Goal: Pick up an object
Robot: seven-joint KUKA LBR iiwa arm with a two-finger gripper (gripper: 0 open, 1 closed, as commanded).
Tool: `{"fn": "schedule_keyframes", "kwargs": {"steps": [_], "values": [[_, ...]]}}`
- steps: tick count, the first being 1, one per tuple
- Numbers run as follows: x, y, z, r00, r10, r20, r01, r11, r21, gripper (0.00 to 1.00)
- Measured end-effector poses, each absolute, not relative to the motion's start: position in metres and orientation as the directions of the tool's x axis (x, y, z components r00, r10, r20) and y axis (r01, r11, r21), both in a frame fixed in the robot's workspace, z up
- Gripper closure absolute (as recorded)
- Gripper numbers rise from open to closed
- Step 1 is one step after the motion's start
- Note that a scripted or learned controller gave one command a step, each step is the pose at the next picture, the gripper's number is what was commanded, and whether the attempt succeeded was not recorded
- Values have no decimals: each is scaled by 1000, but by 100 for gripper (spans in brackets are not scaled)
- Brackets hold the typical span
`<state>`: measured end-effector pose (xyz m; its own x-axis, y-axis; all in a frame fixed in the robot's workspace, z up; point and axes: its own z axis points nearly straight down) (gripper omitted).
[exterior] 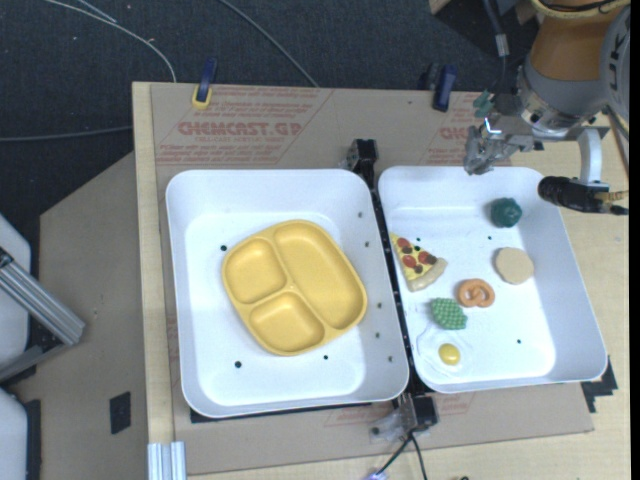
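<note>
A cardboard-topped surface [300, 128] is carrying two white bins. The end effector [481, 160] is hovering at upper right over the right bin's [560, 358] far rim, grasping nothing; whether released or clenched I cannot tell. It should be descending squarely over the nearby teal toy [505, 211], right of centre.

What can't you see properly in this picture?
- Robot hand, camera view: too small and dark to tell if it is open or shut.
- Grey arm with orange band: cut off by the top and right edges.
- Small dark teal lump in the right white bin: too small to identify.
</note>
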<state>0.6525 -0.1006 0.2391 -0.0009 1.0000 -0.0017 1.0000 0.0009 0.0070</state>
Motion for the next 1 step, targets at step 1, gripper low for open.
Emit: {"fn": "schedule_keyframes", "kwargs": {"steps": [1], "values": [[632, -64, 235, -2, 1000, 1, 1000, 2, -3, 100]]}}
